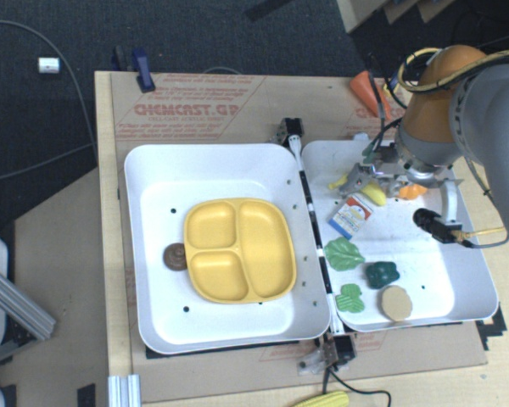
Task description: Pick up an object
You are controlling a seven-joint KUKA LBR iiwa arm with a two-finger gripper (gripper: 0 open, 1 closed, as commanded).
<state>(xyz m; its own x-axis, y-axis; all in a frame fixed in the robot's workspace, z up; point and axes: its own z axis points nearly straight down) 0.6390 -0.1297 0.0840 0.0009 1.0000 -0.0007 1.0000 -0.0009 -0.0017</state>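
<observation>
Yellow cable (pixel 322 398) pokes in at the bottom edge of the frame, just below the desk (pixel 195 108), whose brown top carries red printed lettering along its upper part. Dark carpet (pixel 51 125) surrounds the desk, with a thin white cord (pixel 34 32) looping across the upper left and a metal rail (pixel 17 308) slanting in at the lower left.

Two shallow white bins sit side by side, touching along a black clip line. Left bin (pixel 144 193) holds a yellow divided plate (pixel 239 250) with a brown round thing (pixel 175 256) tucked at its left edge.

Right bin (pixel 467 287) holds the small things: a blue and white packet (pixel 349 216), a yellow piece (pixel 372 195), an orange bit (pixel 412 191), a green leaf shape (pixel 343 253), a dark teal lump (pixel 381 273), a tan disc (pixel 396 303) and a green piece (pixel 349 298) at the lower edge.

Grey arm (pixel 483 100) reaches in from the upper right, its claw (pixel 382 170) low over the upper part of the right bin, close above the yellow piece; whether it is open or closed cannot be told.
</observation>
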